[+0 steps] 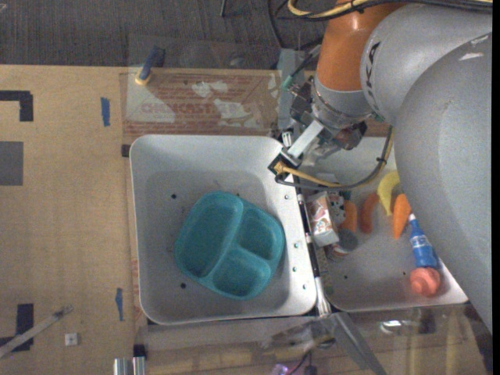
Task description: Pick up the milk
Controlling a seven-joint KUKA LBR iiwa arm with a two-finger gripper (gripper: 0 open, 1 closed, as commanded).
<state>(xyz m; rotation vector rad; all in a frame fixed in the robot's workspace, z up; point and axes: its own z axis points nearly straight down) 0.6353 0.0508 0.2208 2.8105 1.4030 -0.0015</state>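
The milk (pixel 320 216) is a small carton with brown and white print. It lies in the right bin (pixel 367 287), against that bin's left wall. My gripper (pixel 337 137) hangs from the orange-banded wrist over the far left corner of the right bin, some way beyond the carton and apart from it. The wrist covers the gripper's tip, and nothing shows held under it.
A teal divided plate (pixel 229 244) lies in the left bin (pixel 156 178). Beside the milk in the right bin lie a small orange piece (pixel 367 212), a carrot (pixel 401 214), a yellow item (pixel 388 187) and a blue bottle (pixel 420 248) with a red cap. The arm overhangs the right side.
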